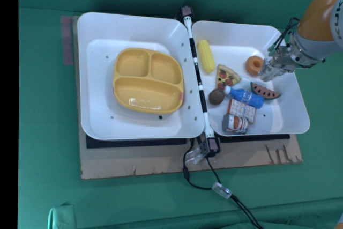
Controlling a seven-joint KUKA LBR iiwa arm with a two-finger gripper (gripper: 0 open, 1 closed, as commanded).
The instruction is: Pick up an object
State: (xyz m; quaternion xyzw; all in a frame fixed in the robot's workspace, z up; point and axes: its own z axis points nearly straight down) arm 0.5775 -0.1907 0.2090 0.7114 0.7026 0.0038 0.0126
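Doughnut (pixel 254 65), toy, lies near right bin's (pixel 300 115) far right edge, nearest of the loose food items to the hand (pixel 270 72) poised just beside it, likely first target; hand carries nothing visible, finger spread cannot be told from this slant.

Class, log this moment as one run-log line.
gripper: above right bin, beside donut | holding: nothing seen | yellow tray: left bin

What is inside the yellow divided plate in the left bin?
The yellow plate in the left bin shows three bare compartments; nothing lies in them. The bin floor beneath the plate is covered, so it cannot be seen.
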